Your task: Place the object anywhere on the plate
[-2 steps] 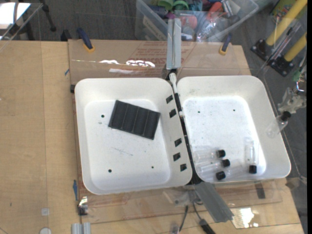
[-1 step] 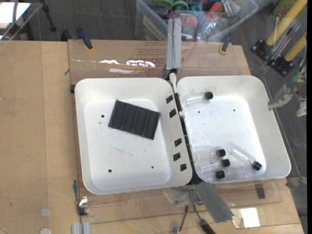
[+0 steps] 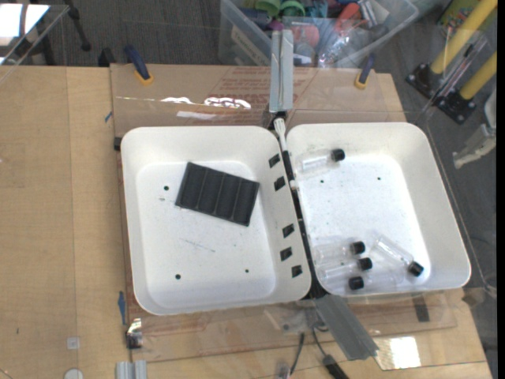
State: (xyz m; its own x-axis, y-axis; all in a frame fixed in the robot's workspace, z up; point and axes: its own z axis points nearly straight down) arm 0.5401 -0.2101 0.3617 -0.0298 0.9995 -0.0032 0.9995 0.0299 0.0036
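Note:
A flat black ridged plate lies tilted in the upper middle of the left white bin. The right white bin holds several clear vials with black caps. One vial lies alone near that bin's far left corner. Others lie in a cluster at the front left, and one more vial lies slanted toward the front right corner.
A clear tub of colourful toys stands behind the bins. A black stand with yellow parts is at the back right. Bare wooden bench stretches to the left of the bins.

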